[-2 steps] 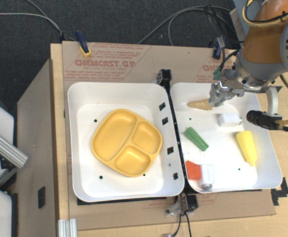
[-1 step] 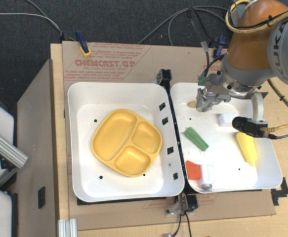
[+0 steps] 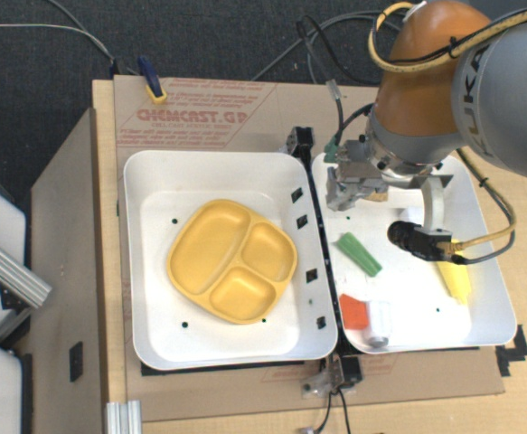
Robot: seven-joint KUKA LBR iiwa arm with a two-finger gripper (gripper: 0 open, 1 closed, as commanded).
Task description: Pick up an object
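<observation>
Camera view looked down on the table point(image 3: 64, 242) with its two white bins. The pincer point(image 3: 344, 195) hung low over the far left corner of the right bin point(image 3: 412, 301), close to the wall shared with the left bin point(image 3: 141, 260); whether it was wide or narrow could not be told, and nothing was seen held in it. A green block point(image 3: 359, 253) lay just near of the pincer, apart from it. An orange block point(image 3: 354, 313) sat at the near edge, and a yellow object point(image 3: 456, 280) lay toward the right. A yellow divided plate point(image 3: 232, 260) rested in the left bin.
</observation>
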